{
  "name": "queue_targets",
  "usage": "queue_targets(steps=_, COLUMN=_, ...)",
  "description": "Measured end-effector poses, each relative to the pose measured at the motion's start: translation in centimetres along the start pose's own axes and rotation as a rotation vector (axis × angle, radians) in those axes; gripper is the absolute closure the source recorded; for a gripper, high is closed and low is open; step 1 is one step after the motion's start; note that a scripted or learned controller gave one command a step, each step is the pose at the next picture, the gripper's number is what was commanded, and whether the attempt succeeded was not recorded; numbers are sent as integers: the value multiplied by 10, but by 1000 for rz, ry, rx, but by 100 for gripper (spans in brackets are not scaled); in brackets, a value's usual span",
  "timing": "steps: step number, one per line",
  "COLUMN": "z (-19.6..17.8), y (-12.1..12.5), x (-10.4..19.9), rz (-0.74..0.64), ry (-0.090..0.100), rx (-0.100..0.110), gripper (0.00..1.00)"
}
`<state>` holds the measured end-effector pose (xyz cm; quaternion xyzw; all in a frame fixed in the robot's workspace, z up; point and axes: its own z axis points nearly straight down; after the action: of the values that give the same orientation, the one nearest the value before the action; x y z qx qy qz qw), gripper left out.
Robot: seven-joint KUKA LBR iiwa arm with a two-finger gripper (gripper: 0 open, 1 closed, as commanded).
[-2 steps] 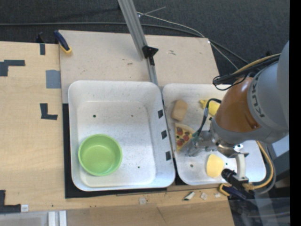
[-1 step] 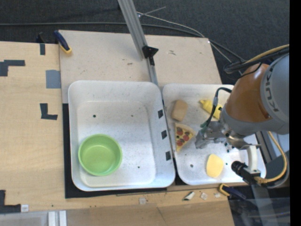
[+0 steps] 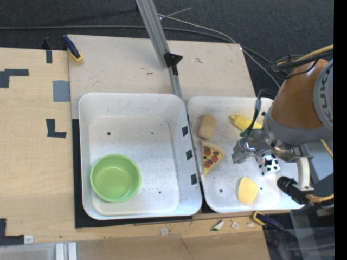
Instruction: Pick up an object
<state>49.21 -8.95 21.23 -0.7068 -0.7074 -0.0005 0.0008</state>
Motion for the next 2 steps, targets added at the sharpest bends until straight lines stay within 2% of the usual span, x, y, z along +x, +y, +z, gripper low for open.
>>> queue_targets(steps=2, z=4, y=27, x=115, rz=-6, ry=-1, rx=5, gripper=100)
